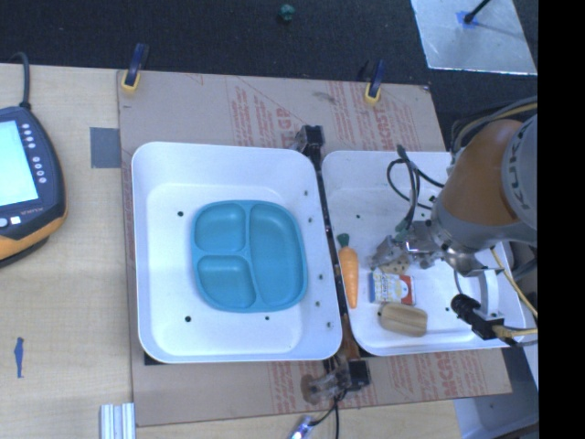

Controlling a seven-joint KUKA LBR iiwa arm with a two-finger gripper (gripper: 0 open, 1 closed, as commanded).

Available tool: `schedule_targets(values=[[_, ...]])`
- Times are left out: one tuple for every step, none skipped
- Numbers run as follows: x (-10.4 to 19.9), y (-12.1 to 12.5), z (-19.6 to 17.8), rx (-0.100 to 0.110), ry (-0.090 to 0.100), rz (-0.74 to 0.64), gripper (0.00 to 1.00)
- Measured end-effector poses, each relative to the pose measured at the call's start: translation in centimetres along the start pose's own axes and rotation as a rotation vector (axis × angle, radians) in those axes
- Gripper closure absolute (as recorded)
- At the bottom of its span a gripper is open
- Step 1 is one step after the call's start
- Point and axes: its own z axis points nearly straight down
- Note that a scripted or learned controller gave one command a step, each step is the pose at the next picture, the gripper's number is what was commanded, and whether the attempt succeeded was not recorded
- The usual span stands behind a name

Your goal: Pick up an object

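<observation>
A: Camera view, right bin [366, 167]: pincer [395, 256] low over small packet [392, 288], just above it. Clamped or apart? Cannot tell.

B: Carrot [348, 276] along left wall, wooden block [403, 319] below packet. Blue plate [249, 255] in left bin [155, 245].

We see the left bin [146, 245] holding a blue sectioned plate [249, 255], three compartments, lying flat near the bin's middle. Both bins sit on a brown cardboard sheet [274, 108] with red print, clamped at its far edge by two clips [134, 68] with blue handles. Grey tape patch [104, 146] just left of the sheet. Teach pendant [26, 186] with orange rim and lit screen on the wooden bench [55, 337] at far left. Small dark mounts [312, 138] between the bins at far and near ends. Foil-like sheet [471, 21] on the dark floor, top right.
</observation>
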Motion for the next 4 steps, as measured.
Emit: schedule_targets(values=[[1.4, 3.9, 0.0, -0.001, 0.000, -0.001, 0.00], [-1.3, 0.3, 0.0, 0.001, 0.000, -0.001, 0.00], [-1.4, 0.4, -1.2, -0.001, -0.001, -0.001, 1.00], [-1.4, 0.4, -1.2, 0.000, -0.001, -0.002, 0.00]])
